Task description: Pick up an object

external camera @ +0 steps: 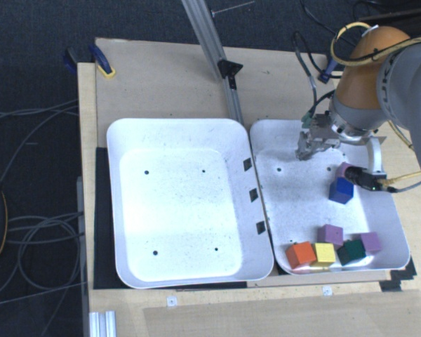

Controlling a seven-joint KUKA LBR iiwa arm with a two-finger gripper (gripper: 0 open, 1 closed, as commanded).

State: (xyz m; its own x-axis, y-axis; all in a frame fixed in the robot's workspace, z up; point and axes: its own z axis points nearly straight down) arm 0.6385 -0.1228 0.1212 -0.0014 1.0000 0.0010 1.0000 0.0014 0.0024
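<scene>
My gripper [306, 150] hangs over the far part of the right bin [281, 188], pointing down, with nothing visible between its fingers. A blue block [342, 190] lies to its right and nearer the camera, apart from it. Along the bin's near edge sit an orange block [302, 253], a yellow block [325, 253], a green block [351, 251] and two purple blocks [331, 233] [370, 241].
The left bin [175, 202] stands beside the right one, with black clips [253, 194] along their shared edge. A grey metal pole [210, 41] slants across the back of the bench. Cables run around the arm's orange band [368, 62].
</scene>
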